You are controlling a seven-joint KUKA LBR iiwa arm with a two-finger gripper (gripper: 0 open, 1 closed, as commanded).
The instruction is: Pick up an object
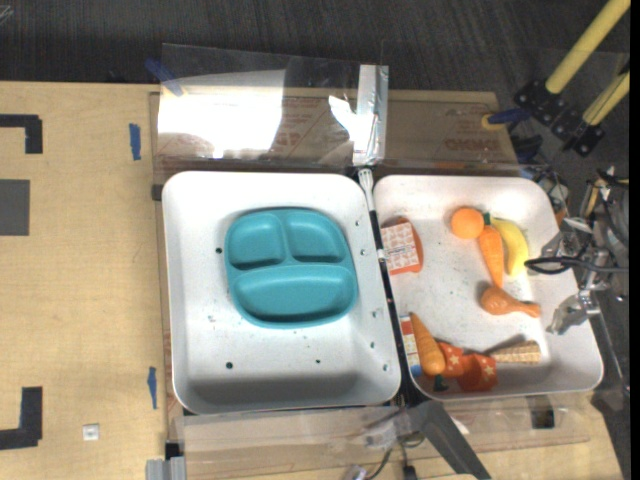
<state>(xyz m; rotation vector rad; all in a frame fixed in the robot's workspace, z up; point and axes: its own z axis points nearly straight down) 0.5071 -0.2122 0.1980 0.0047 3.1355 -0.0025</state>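
**Inspector:** Two bins are sitting side by side on the bench. The left bin (pixel 185 268) is carrying a teal plate (pixel 290 268), which is lying flat near its middle.

**Clerk:** And the objects for picking?

**Inspector:** All are lying in the right bin (pixel 450 288). A carton (pixel 400 246) is resting against the left wall. An orange (pixel 466 222) is sitting toward the far side, touching the top of a carrot (pixel 492 256), and a banana (pixel 514 243) is lying just beside that carrot on its right. A drumstick (pixel 505 303) is lying just below them, nearer the right wall.

**Clerk:** The near side?

**Inspector:** A second carrot (pixel 427 345) is lying aslant by the left wall, its tip touching a red piece (pixel 470 368). A wafer (pixel 515 351) is lying just right of the red piece.

**Clerk:** The claw?

**Inspector:** Its state cannot be told here. Cables (pixel 560 263) and metal fittings are hanging over the right rim, and nothing is holding any object.

**Clerk:** Anything else?

**Inspector:** A clear sheet (pixel 270 118) is standing behind the left bin, catching glare.
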